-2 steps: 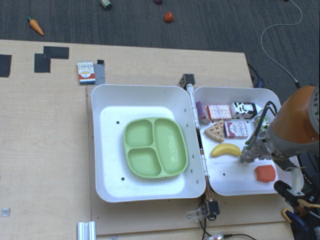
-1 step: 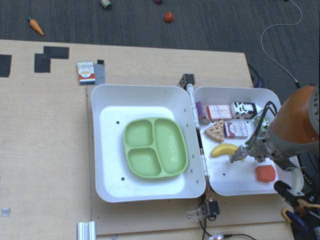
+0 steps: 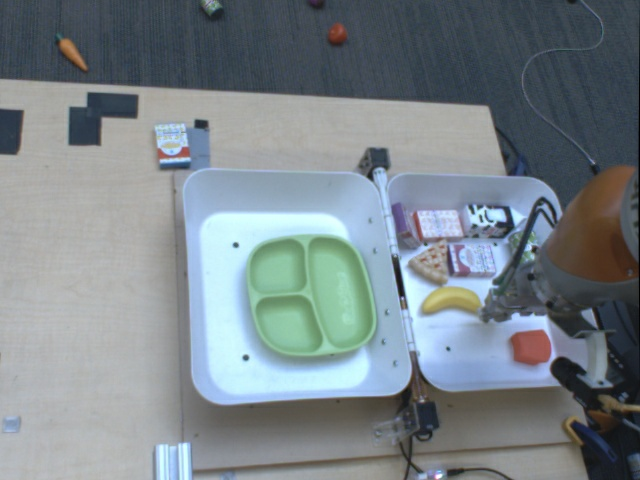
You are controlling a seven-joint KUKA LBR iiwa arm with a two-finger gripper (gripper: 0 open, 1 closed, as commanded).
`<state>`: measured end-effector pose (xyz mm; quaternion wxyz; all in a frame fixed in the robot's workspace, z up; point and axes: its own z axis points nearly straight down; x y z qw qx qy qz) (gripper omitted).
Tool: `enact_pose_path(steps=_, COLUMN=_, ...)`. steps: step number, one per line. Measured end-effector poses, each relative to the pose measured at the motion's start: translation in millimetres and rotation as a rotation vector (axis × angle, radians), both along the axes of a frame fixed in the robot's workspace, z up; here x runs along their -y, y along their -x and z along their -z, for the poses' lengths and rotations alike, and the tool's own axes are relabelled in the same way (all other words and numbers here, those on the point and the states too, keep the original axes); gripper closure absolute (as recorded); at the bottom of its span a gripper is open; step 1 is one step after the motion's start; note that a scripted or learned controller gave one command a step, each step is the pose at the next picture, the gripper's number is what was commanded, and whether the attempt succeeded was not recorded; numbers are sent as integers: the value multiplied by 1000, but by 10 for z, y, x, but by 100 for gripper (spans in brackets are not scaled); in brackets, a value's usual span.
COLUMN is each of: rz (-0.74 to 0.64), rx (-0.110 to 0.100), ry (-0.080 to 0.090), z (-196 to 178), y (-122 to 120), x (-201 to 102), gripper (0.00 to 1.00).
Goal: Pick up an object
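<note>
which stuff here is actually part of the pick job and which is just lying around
Job in hand: gripper; right bin with banana, pizza slice, red block, small cartons.

Lying about: green divided plate in left bin; small box on the bench; toy carrot and other small toys on the carpet.

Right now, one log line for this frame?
arm: over right bin | tool: beside banana | held: nothing seen | left bin: green plate
</note>
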<state>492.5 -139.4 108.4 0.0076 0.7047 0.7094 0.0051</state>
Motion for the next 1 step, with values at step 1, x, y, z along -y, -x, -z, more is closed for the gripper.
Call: enact_pose_path(steps=1, rz=0, rx=0, ry=0, z=1, y=1, x=0, gripper=0)
